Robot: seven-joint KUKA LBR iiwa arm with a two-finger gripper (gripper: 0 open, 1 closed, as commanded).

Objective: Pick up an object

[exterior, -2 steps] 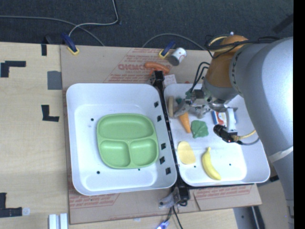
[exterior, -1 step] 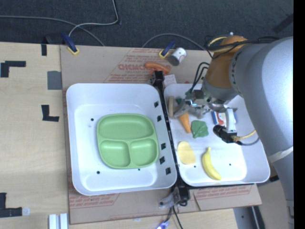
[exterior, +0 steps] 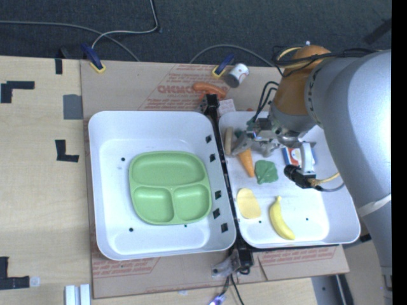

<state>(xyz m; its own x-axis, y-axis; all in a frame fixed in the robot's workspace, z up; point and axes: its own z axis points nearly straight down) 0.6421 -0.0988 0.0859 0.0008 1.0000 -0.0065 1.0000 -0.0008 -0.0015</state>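
Hovering gripper over carrot, right-centre of frame; finger state unclear. Risk: crowding green piece could spoil grasp.

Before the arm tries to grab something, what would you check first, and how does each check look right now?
1. Things within reach: ok. A banana, a pale yellow piece, a green piece and an orange carrot-like piece lie in the right bin.
2. Gripper over that bin: ok, near its upper left corner.
3. Fingers open or shut: cannot tell.
4. Something already held: cannot tell.
5. Banana apart from its neighbours: ok.
6. Green tray out of the way: ok, it sits in the left bin.
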